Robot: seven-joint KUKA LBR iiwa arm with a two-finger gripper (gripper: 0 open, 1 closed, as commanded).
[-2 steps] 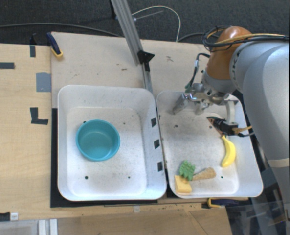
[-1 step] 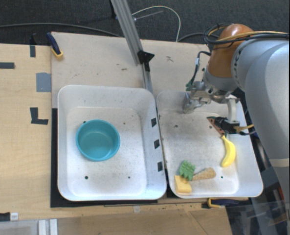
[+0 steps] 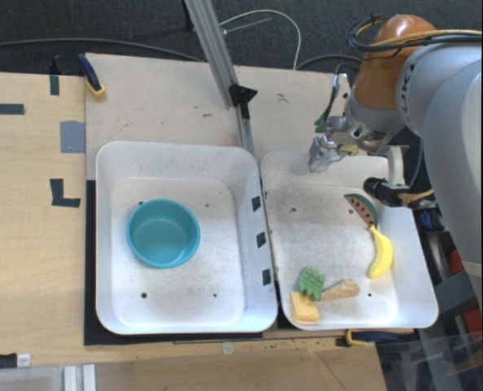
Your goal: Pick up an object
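Right now we see the two-finger gripper hanging over the far edge of the right-hand shallow white bin, close to that bin's far-left corner, on the grey arm with its orange band reaching in from the right side of the view. Whether its claw is open or closed we cannot tell at this size; nothing shows between or under it. The things we could pick all lie in the right bin, away from the gripper and toward the bin's near and right edges. Closest to the claw is a small slice-shaped toy with a red face and green rind, near the right edge. Just beyond it toward the near edge lies a yellow plastic banana, its long axis running roughly from far edge to near edge with a slight curve. Down by the near edge, toward the near-left corner, sit a green leafy toy piece, a tan stick-shaped piece and a yellow block, crowded together and touching or almost so. In the left-hand white bin a teal plastic bowl sits left of centre, well apart from the gripper. We judge that no grasp has begun, and that the coming move means travelling toward the near-right part of the right bin, where the slice and banana lie nearest.
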